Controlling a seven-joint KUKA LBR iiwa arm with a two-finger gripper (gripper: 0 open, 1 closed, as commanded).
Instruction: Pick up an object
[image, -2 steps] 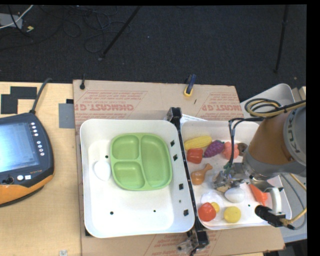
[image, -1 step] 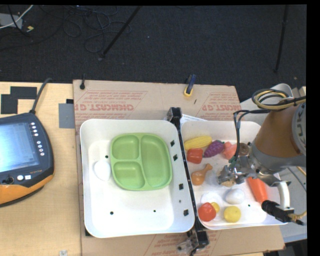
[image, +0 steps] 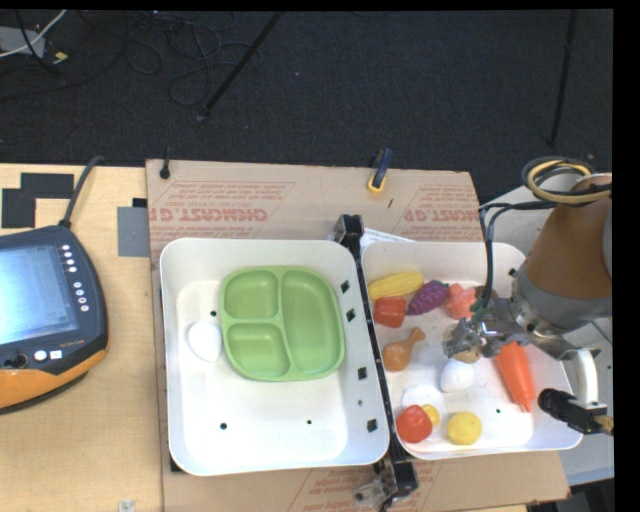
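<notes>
White egg (image: 457, 376) sits just below pincer (image: 465, 345) in rt bin; can't tell pincer's state

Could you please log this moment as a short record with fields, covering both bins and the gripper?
left bin: green divided plate; white egg at the plate's left edge
right bin: yellow corn, purple grapes, drumstick, carrot, white ball, lemon, red tomato
gripper: low over the right bin, just above the white ball
grasp: cannot tell
beside the bench: pendant screen, left
</notes>
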